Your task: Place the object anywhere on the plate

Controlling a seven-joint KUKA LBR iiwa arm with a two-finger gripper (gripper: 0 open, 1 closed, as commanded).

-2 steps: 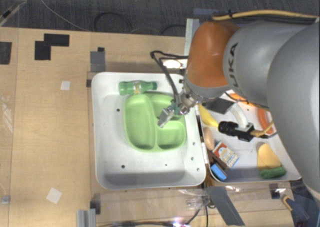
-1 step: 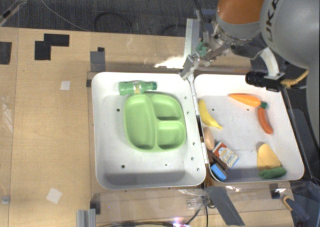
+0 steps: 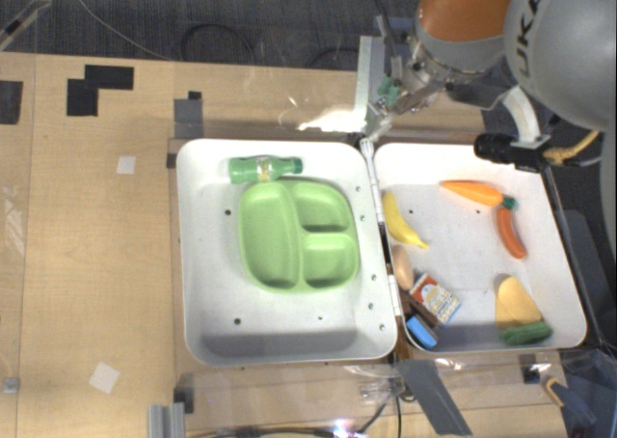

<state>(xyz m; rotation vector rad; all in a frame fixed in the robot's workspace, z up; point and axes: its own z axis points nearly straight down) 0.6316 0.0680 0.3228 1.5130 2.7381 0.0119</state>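
- Above the far rim where the two bins meet, the gripper (image 3: 384, 110) hangs over the tabletop (image 3: 87, 262); its tip is too small and blurred to tell how the jaws stand, and I see nothing held there.
- The green divided plate (image 3: 295, 233) lies in the left bin (image 3: 207, 325), with a green bottle (image 3: 264, 168) on its side just beyond the plate's far edge.
- The right bin (image 3: 564, 282) holds the likely candidates: a banana (image 3: 401, 222) by the dividing wall, a carrot (image 3: 474, 194), a sausage (image 3: 512, 232), a yellow wedge (image 3: 516, 302) with a dark green piece (image 3: 525, 334) beside it, a small printed box (image 3: 436, 300) and a blue thing (image 3: 420, 332) at the near wall.
- Which one is meant the task does not say; the step in hand looks like choosing and reaching.
- My judgement: pick a thing lying apart from walls and neighbours, such as the carrot or sausage, and close across its narrow width.
- The banana sits tight to the wall, so a finger may catch there.
- Lift well over the dividing rim before crossing, then lower into a plate compartment before letting go.
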